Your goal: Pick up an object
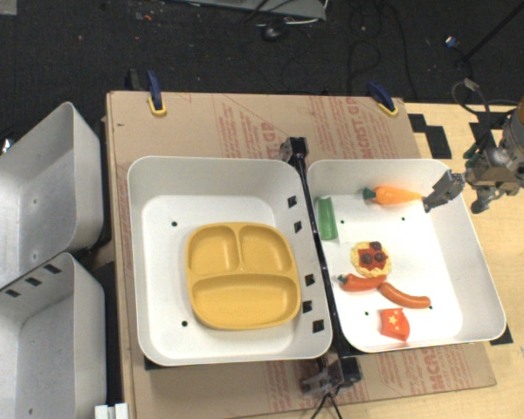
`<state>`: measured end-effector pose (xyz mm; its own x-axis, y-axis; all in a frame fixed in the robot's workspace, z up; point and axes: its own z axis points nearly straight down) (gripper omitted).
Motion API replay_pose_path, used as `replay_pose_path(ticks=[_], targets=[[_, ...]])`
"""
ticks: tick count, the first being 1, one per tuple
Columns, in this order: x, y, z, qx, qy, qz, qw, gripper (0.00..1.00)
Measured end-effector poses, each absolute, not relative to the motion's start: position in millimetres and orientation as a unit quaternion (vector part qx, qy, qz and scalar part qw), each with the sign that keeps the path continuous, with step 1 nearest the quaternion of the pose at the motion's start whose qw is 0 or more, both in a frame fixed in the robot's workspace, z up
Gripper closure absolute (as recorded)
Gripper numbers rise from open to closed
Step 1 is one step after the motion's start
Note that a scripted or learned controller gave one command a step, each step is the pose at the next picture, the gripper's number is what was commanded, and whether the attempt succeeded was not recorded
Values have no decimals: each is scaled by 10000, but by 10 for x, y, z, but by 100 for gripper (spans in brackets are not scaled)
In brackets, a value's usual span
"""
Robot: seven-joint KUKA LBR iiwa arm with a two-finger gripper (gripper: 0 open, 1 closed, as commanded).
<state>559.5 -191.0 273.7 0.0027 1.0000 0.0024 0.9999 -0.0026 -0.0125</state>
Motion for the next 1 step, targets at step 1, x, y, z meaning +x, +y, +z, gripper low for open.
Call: replay_pose_path(ticks=[1], targets=[[5617,-1903,2805,-7068,-7074,4,-1,0]])
